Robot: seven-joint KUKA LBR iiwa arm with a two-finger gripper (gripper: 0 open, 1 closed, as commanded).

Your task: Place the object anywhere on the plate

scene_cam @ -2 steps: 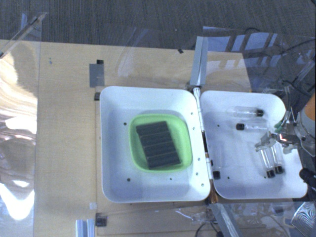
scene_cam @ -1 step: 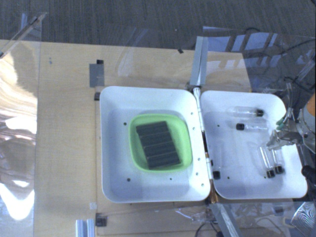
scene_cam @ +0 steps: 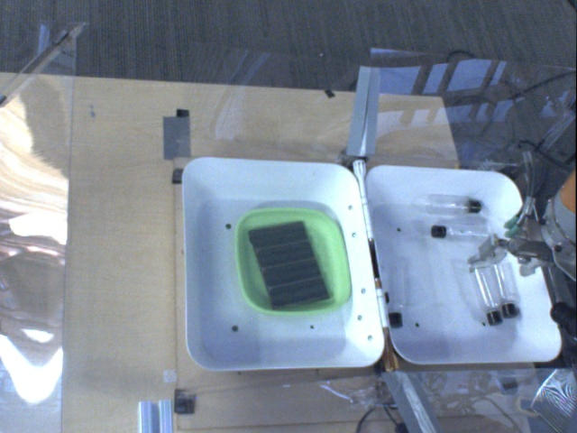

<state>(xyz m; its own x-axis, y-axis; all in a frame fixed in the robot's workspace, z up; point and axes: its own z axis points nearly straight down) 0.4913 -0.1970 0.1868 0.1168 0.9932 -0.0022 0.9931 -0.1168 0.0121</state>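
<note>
Left bin point(scene_cam: 203, 269): I see a green square plate point(scene_cam: 248, 282) at its centre, carrying a dark ribbed rectangular block point(scene_cam: 288, 264) set slightly askew.
Right bin point(scene_cam: 424, 332): I count clear tubes with black caps; two point(scene_cam: 448, 206) near the far edge, two point(scene_cam: 494, 291) upright side by side toward the right edge.
Gripper point(scene_cam: 494, 253): I see it low over the right bin, near its right edge, just above the paired tubes; I cannot tell how far it is open, nor whether it grasps anything.

Pale wooden bench point(scene_cam: 108, 269) bearing two shallow white plastic bins side by side, left bin point(scene_cam: 203, 332), right bin point(scene_cam: 406, 332), edges touching.
</note>
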